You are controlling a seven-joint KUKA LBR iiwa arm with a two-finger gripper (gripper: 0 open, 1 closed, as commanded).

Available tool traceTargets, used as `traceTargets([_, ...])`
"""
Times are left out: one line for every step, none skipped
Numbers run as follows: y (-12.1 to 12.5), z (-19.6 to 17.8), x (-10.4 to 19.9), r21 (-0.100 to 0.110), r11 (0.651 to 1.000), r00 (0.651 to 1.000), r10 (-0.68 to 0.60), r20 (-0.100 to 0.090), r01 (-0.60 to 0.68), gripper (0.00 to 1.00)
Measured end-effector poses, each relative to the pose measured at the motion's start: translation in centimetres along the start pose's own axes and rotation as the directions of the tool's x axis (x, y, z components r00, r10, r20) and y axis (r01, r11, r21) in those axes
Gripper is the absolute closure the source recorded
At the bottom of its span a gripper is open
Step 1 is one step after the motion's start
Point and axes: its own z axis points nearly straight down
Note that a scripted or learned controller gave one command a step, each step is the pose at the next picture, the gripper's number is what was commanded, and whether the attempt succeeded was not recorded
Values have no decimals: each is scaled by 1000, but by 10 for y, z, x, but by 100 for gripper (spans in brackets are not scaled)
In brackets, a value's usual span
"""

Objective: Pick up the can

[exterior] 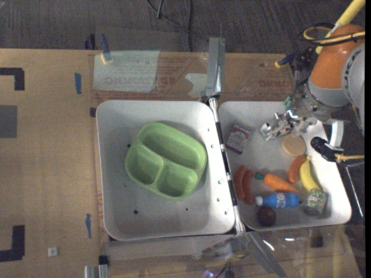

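The can (316, 201) is small, with a green and white label. It lies in the front right corner of the right bin (342, 216), just below a banana (308, 176). My gripper (277, 127) hangs over the back half of that bin, up and to the left of the can and well apart from it. A tan round disc (294, 146) lies just in front of the gripper. Nothing is visibly held.
The right bin also holds a small maroon box (237, 138), a red sausage (243, 184), a carrot (277, 182), a blue bottle (280, 200) and a dark plum (266, 215). A green divided plate (166, 160) sits in the left bin (110, 172).
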Motion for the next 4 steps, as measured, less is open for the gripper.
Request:
traceTargets([-16,-154,56,-63,996,997,70,22,-68,100])
traceTargets([-26,-64,3,-51,968,969,-243,38,244,100])
traceTargets([-26,-64,2,-51,968,969,-243,38,244,0])
traceTargets([-14,-16,29,-78,973,975,-215,53,218,0])
